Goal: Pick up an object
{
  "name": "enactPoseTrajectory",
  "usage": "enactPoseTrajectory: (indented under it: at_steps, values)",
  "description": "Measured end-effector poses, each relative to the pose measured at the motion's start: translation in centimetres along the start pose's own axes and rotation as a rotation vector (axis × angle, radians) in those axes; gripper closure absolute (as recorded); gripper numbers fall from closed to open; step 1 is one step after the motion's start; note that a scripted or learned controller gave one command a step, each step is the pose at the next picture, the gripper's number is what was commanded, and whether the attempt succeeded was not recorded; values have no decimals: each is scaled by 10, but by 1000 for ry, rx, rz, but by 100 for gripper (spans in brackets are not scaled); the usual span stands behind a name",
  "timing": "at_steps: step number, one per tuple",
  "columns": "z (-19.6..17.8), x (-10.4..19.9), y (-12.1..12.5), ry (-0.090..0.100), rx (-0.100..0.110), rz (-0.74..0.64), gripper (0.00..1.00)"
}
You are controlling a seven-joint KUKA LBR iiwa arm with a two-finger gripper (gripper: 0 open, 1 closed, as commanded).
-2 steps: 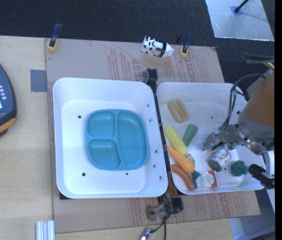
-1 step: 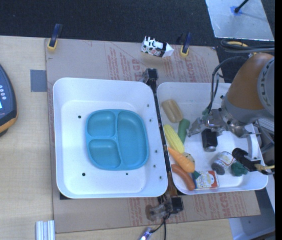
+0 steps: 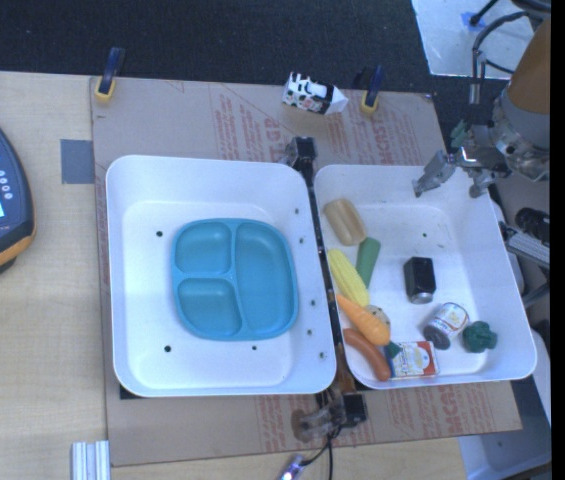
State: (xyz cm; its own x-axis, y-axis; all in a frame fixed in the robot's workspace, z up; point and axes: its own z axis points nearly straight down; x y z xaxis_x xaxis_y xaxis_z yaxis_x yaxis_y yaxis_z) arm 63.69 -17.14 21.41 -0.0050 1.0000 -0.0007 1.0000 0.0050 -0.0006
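Camera view has the end effector (image 3: 455, 173) hanging over the right bin's (image 3: 492, 373) far right corner, fingers spread apart, nothing between them. Toys sit in that bin: corn (image 3: 348, 277) along its left edge, black block (image 3: 419, 278) mid-bin, small can (image 3: 447, 324) near the front right corner.

The arm enters the view at 2 o'clock. The gripper (image 3: 454, 175) points toward 8 o'clock, its two fingers spread apart, holding nothing.
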Motion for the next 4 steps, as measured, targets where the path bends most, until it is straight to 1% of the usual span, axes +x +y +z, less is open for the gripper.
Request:
enactPoseTrajectory:
  at_steps: [1, 2, 3, 4]
  values:
    - [113, -21, -29, 1, 4, 1, 0]
    - [123, 9, -114, 1, 5, 0, 0]
    - [122, 34, -64, 0, 3, -2, 0]
    - [32, 9, -3, 0, 0, 0, 0]
